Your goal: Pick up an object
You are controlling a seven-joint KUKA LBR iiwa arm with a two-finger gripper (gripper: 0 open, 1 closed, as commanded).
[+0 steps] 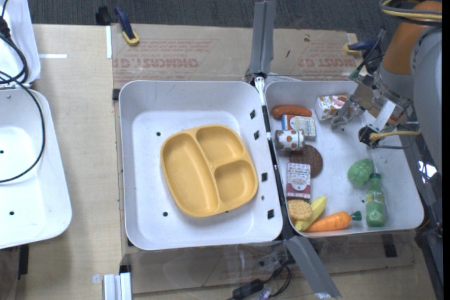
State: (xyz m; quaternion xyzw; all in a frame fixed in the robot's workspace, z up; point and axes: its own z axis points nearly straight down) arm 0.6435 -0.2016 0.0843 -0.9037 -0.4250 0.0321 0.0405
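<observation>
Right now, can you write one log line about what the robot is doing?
step: reaching | hand: over right bin, beside small white box | holding: nothing seen | yellow tray: left bin

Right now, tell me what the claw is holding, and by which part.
Cannot be told. The claw sits at the small white carton in the right bin, but nothing clearly shows between its tips.

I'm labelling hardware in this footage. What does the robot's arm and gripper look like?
The arm is grey and rounded, with an orange band above the wrist. Black cables loop over that band and near the wrist. The gripper is a small grey metal assembly with pale, boxy parts behind it. No markings are readable.
</observation>
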